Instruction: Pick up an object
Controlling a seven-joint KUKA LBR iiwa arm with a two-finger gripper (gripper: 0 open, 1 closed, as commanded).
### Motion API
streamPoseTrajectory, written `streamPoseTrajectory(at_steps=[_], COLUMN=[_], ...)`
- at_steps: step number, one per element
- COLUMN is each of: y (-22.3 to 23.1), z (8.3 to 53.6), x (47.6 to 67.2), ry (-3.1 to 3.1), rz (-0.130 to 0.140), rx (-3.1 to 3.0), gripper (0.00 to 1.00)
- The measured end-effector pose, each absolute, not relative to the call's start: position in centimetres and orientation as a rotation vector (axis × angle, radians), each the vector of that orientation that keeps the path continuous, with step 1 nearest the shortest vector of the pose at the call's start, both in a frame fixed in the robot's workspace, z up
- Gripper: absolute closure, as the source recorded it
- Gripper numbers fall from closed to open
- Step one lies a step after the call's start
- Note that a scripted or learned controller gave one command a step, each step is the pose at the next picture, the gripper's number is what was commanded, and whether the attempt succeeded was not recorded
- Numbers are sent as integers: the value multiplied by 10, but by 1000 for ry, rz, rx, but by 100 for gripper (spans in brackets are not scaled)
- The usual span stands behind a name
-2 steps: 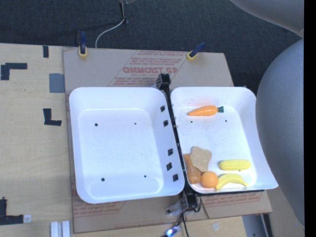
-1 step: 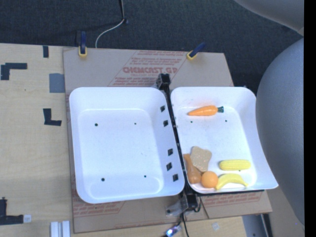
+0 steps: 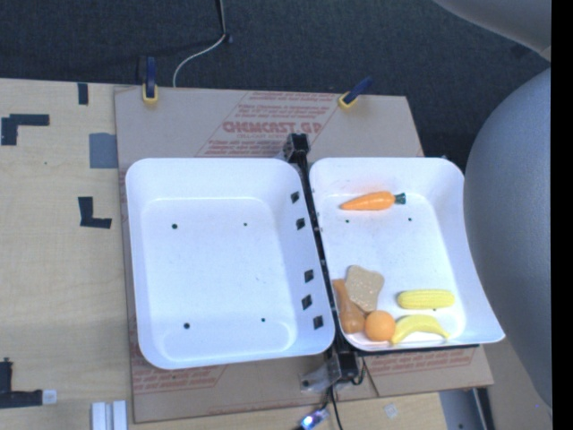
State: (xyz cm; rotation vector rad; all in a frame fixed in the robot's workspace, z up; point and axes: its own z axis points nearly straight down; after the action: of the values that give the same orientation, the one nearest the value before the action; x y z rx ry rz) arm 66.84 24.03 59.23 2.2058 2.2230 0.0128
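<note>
At the right edge, the grey arm [image 3: 528,240] rises well above the bench; its gripper's state cannot be told. In the right bin [image 3: 450,176], a carrot [image 3: 369,202] lies toward the far side. At the near end a bread slice [image 3: 363,287], an orange [image 3: 380,326], a banana [image 3: 419,330] and a corn cob [image 3: 424,299] cluster together. The left bin [image 3: 215,258] adjoins it on a cardboard sheet [image 3: 269,124].

Right bin [image 3: 448,186]: carrot [image 3: 369,202] far side; bread slice [image 3: 364,286], orange [image 3: 380,326], corn [image 3: 424,299], banana [image 3: 418,330] clustered near edge. Left bin [image 3: 143,195] alongside.
</note>
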Motion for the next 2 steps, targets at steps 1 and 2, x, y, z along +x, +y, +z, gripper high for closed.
streamPoseTrajectory(at_steps=[1,2], y=[242,243], z=[602,612], x=[669,670], ry=[2218,2211], rz=[28,49], rx=[2203,2198], gripper=[100,100])
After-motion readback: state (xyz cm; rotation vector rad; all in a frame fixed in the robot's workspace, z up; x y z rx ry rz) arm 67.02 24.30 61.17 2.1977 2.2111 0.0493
